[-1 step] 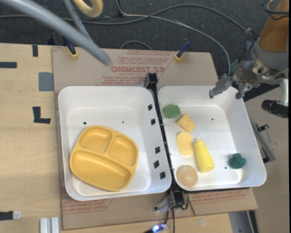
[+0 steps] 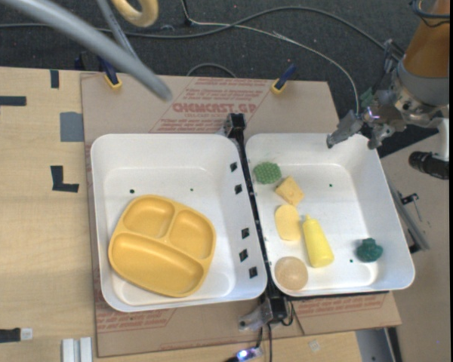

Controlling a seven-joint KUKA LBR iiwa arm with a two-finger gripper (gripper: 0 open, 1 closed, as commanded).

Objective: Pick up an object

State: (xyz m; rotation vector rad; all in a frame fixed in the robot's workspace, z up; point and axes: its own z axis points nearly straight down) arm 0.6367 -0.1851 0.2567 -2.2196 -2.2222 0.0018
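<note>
Landmark: shallow white plastic right bin [image 2: 385, 194]. Grey two-finger gripper [image 2: 356, 136] hangs over that bin's far right corner, approx. above the rim; fingers look spread apart w/ nothing between them, though they're small and dark here, so not certain. Inside the bin, near its left wall: fuzzy green round piece [image 2: 267, 173] at the far end, pale yellow cheese-like wedge [image 2: 290, 191] just beside it, pale yellow oval piece [image 2: 288, 222] mid-bin, tan round disc [image 2: 291, 272] at the near end. Yellow plastic squeeze bottle [image 2: 317, 240] lies beside the oval. Small dark green lump [image 2: 368, 250] sits near the bin's right wall. Left of this bin, the other white bin [image 2: 106, 157] holds a yellow three-compartment plastic tray [image 2: 162, 243].
</note>
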